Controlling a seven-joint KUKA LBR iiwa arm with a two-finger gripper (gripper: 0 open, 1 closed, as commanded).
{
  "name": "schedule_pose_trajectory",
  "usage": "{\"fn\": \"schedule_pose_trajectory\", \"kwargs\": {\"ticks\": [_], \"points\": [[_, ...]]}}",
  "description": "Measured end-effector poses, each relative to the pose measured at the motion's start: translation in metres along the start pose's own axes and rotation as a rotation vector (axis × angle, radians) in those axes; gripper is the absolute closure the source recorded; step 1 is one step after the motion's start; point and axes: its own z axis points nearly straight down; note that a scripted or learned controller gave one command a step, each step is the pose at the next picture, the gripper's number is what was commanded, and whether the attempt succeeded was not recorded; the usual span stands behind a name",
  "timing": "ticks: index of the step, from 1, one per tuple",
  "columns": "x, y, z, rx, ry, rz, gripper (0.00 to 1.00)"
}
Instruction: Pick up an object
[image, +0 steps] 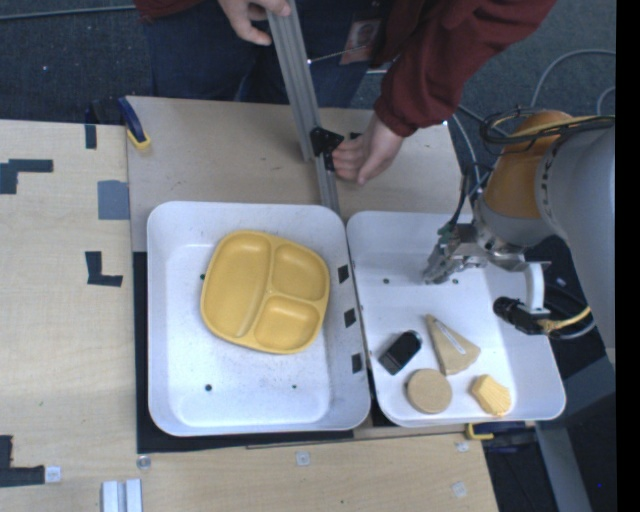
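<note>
The pincer (440, 266) is seen low over the upper part of the right bin (395, 240); whether it is open or closed cannot be told, and nothing is seen held in it. The candidate objects are gathered at about five o'clock from it: a black block (401, 351), a pale wedge (451, 346), a round tan disc (429, 391) and a yellow block (490, 394). A yellow divided plate (265, 292) is laid alone in the left bin (180, 400), probably to keep the small objects separate.

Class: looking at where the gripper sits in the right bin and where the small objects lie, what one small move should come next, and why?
Probably shift the gripper toward the near end of the right bin and over the wedge. It hangs above bare floor, apart from every object.
</note>
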Motion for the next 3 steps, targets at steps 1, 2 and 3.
{"fn": "schedule_pose_trajectory", "kwargs": {"ticks": [1,2,3], "points": [[-0.002,-0.006,-0.045,0.004,0.004,0.003,1.00],[-0.003,-0.008,-0.107,0.002,0.004,0.002,1.00],[-0.002,-0.007,-0.148,0.001,0.004,0.001,1.00]]}}
